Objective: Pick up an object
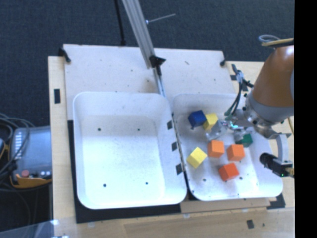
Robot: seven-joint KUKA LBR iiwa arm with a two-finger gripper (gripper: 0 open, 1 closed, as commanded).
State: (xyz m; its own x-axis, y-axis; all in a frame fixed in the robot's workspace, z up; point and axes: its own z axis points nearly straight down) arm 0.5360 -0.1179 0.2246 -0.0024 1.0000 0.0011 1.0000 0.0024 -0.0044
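Note:
The right bin (pixel 267 185) holds several small blocks. A blue block (pixel 196 118) lies at the back left, touching a yellow block (pixel 211 119). A second yellow block (pixel 197 157) sits near the bin's left wall. Orange blocks lie at the middle (pixel 215 148), to its right (pixel 236 152) and toward the front (pixel 229 171). A green block (pixel 244 140) is partly hidden under the wrist. My gripper (pixel 221 127) hangs low over the bin, just right of the upper yellow block and above the middle orange block. No block is visibly held.
The left bin (pixel 81 133) stands beside the right one, their walls meeting at the centre. A slanted metal pole (pixel 141 31) crosses the back of the bench. The grey arm with its orange band (pixel 275 83) covers the right bin's back right corner.

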